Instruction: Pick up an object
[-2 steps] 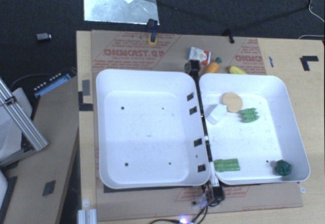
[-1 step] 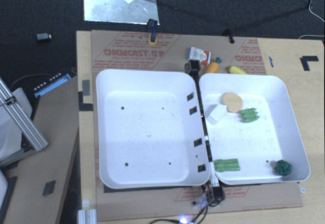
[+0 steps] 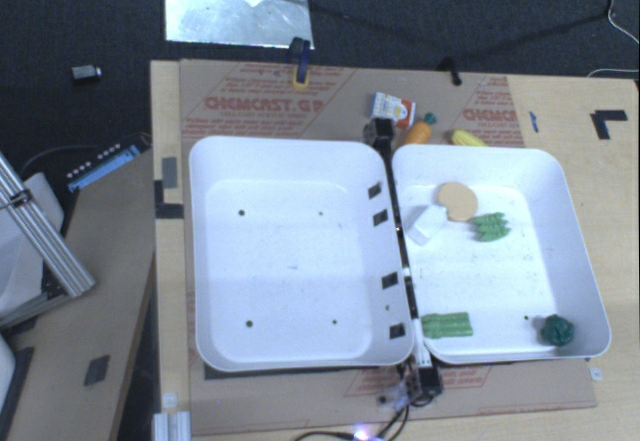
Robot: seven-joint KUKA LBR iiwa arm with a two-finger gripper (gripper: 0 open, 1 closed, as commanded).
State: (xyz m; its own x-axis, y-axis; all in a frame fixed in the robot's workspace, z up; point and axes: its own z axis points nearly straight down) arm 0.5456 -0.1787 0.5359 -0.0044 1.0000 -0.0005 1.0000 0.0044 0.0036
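You are at the start: nothing lifted; I cannot tell the tool's state. Next, reach the tan disc (image 3: 457, 200), perhaps a cookie, at twelve o'clock in the right bin (image 3: 585, 259).

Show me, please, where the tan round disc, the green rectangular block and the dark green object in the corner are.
tan round disc (image 3: 457, 200), camera view, its centre.
green rectangular block (image 3: 446, 326), camera view, its middle.
dark green object (image 3: 557, 330), camera view, its top.
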